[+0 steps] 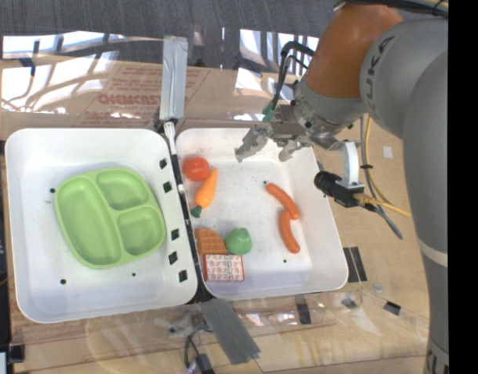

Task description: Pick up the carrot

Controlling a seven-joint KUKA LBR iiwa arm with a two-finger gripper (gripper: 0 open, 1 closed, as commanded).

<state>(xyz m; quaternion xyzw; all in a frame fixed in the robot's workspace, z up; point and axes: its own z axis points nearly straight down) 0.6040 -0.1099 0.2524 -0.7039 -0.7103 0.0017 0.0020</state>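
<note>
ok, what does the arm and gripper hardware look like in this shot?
Bulky grey arm with rounded casings and an orange band above the wrist. Dark lettering on the grey shell. Metallic two-finger gripper with slim grey fingers. Black cables loop near the wrist; a black and white module sits beside it with yellow wiring.

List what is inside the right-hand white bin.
The right bin holds a carrot beside a tomato, two sausages, a green pepper, a waffle and a small printed box. The pincer hangs over its far edge, hiding part of the rim.
</note>
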